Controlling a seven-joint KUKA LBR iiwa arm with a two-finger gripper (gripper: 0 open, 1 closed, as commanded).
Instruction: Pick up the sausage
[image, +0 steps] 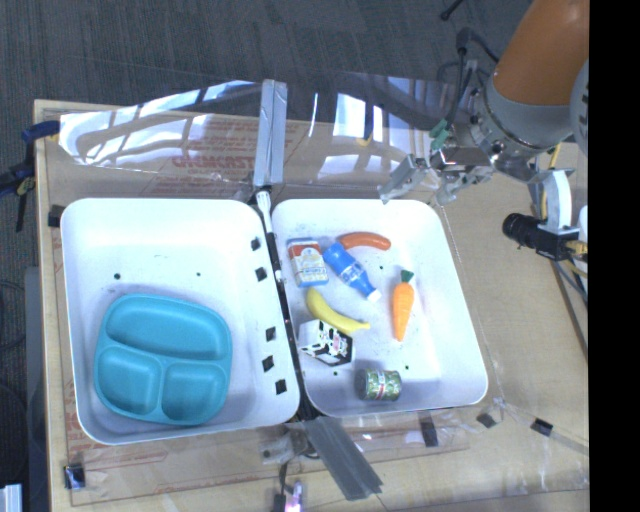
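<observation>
Near the far edge of the right bin (455, 300), in the camera view, the sausage (364, 241) is lying with its long axis running left to right, just beside the blue bottle (351, 270), while the hand (437, 172) is hanging beyond the bin's far right corner, so the sausage is sitting to its left and nearer the camera. I cannot tell how the hand is set. The sausage is showing as smooth, glossy, orange-red and slightly curved; the bin is shining hard white.
</observation>
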